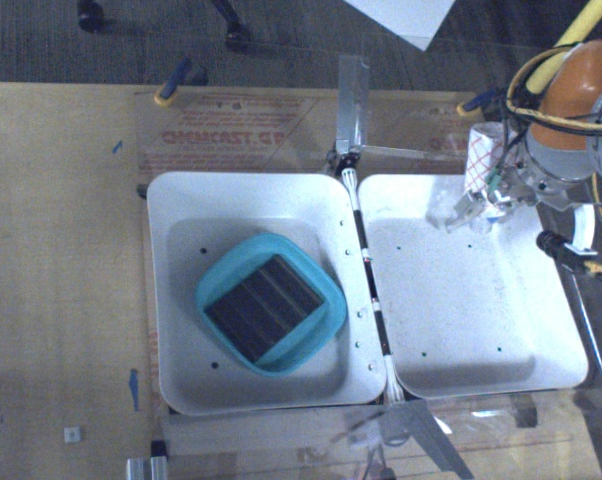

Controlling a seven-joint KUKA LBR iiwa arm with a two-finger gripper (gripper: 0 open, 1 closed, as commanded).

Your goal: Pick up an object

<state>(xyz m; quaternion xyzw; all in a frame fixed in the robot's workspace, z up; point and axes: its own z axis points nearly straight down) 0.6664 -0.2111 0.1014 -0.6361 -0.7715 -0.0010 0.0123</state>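
The arm reaches in from the right, its pincer [471, 211] blurred over the far right part of the right bin [481, 358]; I cannot tell how it stands. A teal square container [326, 298] with a dark ribbed insert [263, 306] lies tilted in the left bin [181, 228] on the bench [51, 268].

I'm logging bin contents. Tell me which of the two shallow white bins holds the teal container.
The left white bin: a teal square container with a dark ribbed insert lies in it. The gripper is over the right white bin.
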